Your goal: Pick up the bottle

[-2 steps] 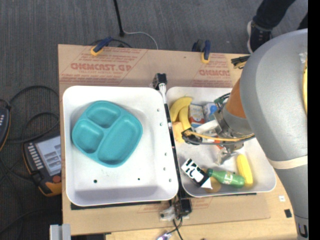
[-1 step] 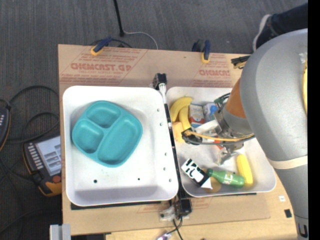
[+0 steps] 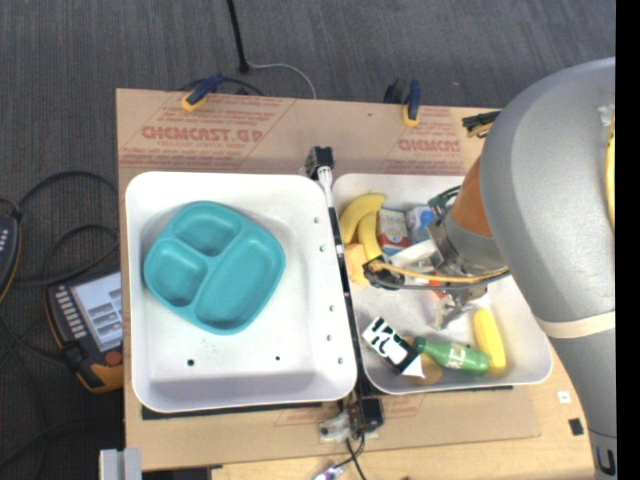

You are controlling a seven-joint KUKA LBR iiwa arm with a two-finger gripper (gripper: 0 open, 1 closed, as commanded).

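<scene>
from my remote seat the arm (image 3: 560,198) hogs the right side, its wrist low over the right bin (image 3: 530,368). the left bin (image 3: 160,378) holds a teal divided plate (image 3: 213,265). bananas (image 3: 358,223) lie at the right bin's left wall. the green bottle (image 3: 452,355) lies flat near the front edge, long axis left-right, narrow end pointing left. gripper (image 3: 455,313) hangs just above it; can't tell how wide it's spread.
</scene>
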